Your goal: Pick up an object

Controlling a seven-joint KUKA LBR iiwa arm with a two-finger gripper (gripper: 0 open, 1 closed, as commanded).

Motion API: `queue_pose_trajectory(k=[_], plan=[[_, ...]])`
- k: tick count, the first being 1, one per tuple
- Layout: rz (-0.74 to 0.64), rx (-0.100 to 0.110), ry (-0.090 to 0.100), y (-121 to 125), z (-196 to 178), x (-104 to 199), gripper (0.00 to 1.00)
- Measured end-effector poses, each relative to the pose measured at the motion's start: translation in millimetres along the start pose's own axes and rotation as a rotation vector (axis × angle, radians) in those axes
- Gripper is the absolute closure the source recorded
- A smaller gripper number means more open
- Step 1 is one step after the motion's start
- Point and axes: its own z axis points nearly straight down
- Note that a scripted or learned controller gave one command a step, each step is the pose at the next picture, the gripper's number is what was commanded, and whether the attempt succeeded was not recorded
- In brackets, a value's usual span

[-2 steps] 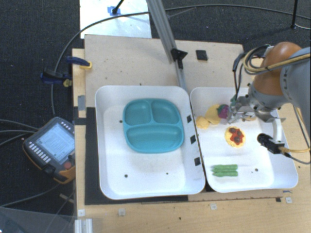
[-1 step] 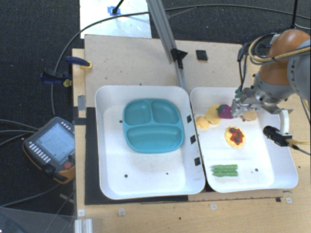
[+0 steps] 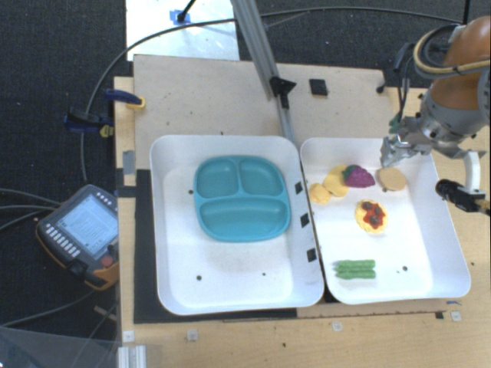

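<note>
Camera view, bins: two shallow white bins lie side by side on the bench, the left bin (image 3: 176,282) and the right bin (image 3: 437,267), their inner walls touching.

Left bin contents: one teal divided plate (image 3: 242,199) with three compartments, nothing lying in them.

Right bin contents: five loose items. One purple piece (image 3: 358,176), one tan round disc (image 3: 392,179), one yellow lumpy piece (image 3: 328,187) which may in fact be two pieces lying together, one yellow round with red topping (image 3: 371,216), one green bean bundle (image 3: 354,268).

Arm: one, grey with an orange band, reaching in from the right over the far right corner of the right bin.

Gripper (image 3: 397,153): one, poised just above and beside the tan round disc, near the purple piece. It is too small and too foreshortened here to say whether it is apart or closed. Nothing is visibly held.

Task's thing: any of the five items would do; the tan round disc is nearest the tool, by the bin's far wall.

Stage, as I judge it: approach, with no grasp made yet.

Risk one: the disc looks flat and low, so a descent that stops short would probably close on air.

Risk two: the purple piece lies just beside the disc, so an off-centre drop could nudge it or pinch both.

Risk three: the bin's far wall is near, and a finger could catch it.
</note>
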Motion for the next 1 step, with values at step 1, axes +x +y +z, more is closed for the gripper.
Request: queue_pose_trajectory(k=[1], plan=[[-0.001, 0.004, 0.002, 1.0, -7.4, 0.0, 1.00]])
